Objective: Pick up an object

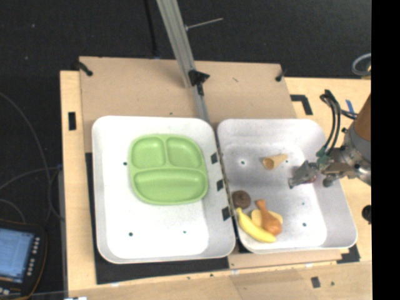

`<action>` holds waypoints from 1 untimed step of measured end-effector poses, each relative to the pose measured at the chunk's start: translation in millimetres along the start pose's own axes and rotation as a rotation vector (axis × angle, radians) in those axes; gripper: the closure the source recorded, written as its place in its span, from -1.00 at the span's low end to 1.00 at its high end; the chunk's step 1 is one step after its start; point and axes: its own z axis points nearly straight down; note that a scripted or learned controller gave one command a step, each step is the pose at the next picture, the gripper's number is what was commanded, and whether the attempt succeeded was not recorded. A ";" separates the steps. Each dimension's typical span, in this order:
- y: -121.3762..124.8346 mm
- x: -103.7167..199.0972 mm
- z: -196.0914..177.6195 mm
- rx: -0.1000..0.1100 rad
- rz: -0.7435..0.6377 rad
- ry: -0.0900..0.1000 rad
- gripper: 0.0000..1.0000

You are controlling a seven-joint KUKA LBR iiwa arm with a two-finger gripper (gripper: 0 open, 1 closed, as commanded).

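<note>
From my remote station: my claw (299, 177) hangs over the right-hand part of the right bin (312, 136), reaching in from the arm's side. I cannot tell whether it is released or clenched, and I see nothing gripped in it. Nearest to it, just to its left and a little farther up the view, a small cone-shaped piece (273, 161), tan in colour, lies on the bin floor, apart from the claw. Lower and to the left of the claw, near the bin's front left corner, lies a cluster of toy food: an orange drumstick-like piece (267, 216) rests against a yellow banana (253, 228), with a smaller pale yellow piece (256, 217) touching them. Just beside this cluster, toward the divider, sits a small brown round piece (241, 199). Farther left of the claw, past the divider, the left bin (112, 230) carries a green divided plate (169, 169) with three compartments, set in its upper half. Both bins rest on the wooden desk (150, 86).
</note>
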 end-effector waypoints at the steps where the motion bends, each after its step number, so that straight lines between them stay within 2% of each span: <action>1: 0.0 -0.2 -0.1 0.000 0.001 0.000 -1.00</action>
